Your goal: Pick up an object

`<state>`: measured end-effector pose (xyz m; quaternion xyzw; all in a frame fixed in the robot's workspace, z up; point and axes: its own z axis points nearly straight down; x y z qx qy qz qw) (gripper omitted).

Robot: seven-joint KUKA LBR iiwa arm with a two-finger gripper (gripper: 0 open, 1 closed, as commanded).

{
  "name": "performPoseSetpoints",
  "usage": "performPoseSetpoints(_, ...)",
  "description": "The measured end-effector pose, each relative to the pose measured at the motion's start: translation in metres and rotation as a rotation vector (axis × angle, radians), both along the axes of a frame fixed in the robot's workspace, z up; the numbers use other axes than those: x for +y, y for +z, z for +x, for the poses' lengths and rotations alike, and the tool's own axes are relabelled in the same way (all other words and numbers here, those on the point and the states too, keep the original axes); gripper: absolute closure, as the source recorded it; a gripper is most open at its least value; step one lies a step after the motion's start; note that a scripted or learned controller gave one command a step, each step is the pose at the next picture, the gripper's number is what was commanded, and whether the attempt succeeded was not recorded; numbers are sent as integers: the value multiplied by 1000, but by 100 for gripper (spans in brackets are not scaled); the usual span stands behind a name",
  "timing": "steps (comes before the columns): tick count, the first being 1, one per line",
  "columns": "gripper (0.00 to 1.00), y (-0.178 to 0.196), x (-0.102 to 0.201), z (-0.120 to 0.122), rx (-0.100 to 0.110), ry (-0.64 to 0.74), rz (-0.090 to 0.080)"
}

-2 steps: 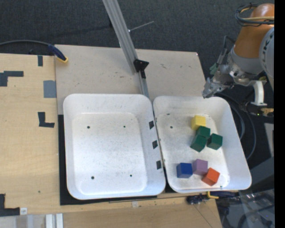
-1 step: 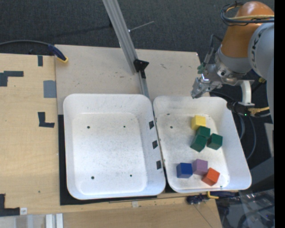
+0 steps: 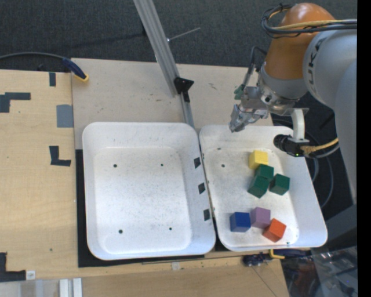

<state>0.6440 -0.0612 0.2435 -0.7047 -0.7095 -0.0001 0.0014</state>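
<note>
Above the right bin's [image 3: 220, 174] twelve o'clock rim hangs the gripper [image 3: 239, 123], its fingers seemingly together, gripping nothing. Approach looks underway. Nearest, the yellow cube [image 3: 259, 158] lies toward five o'clock of it; reaching it calls for opening, shifting, then descending.

The robot's grey arm [image 3: 333, 64] comes in from the right side at the top. It has a big orange band [image 3: 295, 32] just above the wrist. The arm bends down and to the left. At its end sits the pincer [image 3: 239, 123], pointing down with its tip low. The tip looks narrow and dark. Black cables [image 3: 284, 17] loop over the orange part.
</note>
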Motion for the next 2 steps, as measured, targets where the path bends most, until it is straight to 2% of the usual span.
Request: performPoseSetpoints(2, 100, -23, 103, -10, 1, 0, -1)
